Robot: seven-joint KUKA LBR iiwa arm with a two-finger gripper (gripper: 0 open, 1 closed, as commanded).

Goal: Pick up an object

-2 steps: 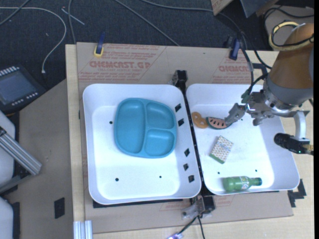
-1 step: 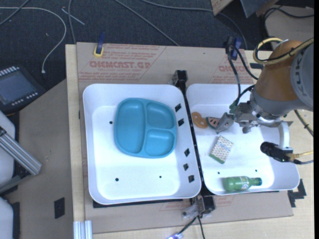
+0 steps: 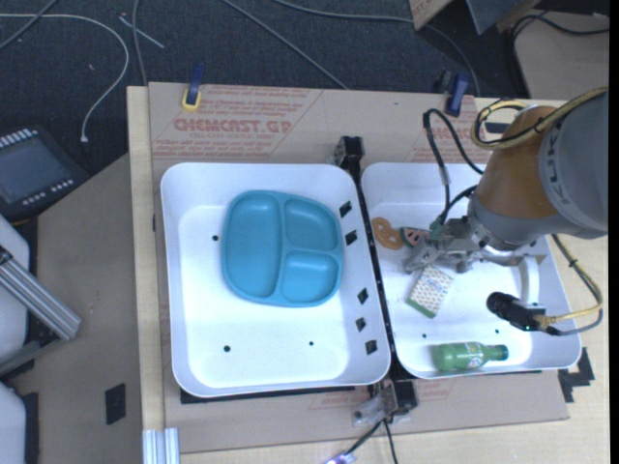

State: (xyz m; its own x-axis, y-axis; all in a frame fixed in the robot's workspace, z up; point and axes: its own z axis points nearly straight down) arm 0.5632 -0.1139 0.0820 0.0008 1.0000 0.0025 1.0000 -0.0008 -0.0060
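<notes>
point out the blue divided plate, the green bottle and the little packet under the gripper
blue divided plate (image 3: 282, 247), camera view, on the ridge where its compartments meet.
green bottle (image 3: 461, 357), camera view, on its body.
packet (image 3: 431, 290), camera view, on its flat face.

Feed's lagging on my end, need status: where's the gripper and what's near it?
Gripper low in right bin, above small packet. Nothing seen held. Green bottle at near wall, brown piece beside divider. Blue plate in left bin.
</notes>
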